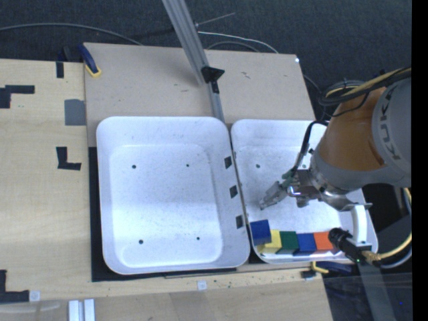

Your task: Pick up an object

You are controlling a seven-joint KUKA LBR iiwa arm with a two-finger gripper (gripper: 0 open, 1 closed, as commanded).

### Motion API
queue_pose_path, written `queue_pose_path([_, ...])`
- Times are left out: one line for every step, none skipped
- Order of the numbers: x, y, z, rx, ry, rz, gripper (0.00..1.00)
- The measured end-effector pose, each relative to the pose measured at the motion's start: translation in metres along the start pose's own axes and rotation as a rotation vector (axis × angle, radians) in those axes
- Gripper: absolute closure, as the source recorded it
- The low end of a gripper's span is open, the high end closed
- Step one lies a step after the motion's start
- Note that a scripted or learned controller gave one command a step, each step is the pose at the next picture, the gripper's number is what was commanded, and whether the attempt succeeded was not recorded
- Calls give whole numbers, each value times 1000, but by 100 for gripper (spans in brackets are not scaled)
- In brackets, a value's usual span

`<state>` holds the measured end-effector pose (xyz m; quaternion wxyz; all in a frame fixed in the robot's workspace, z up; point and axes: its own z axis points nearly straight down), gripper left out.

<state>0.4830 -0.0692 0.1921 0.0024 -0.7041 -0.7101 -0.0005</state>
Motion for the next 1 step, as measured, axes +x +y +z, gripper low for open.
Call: queue_pose_path([110, 1, -7, 0, -1, -1, 0])
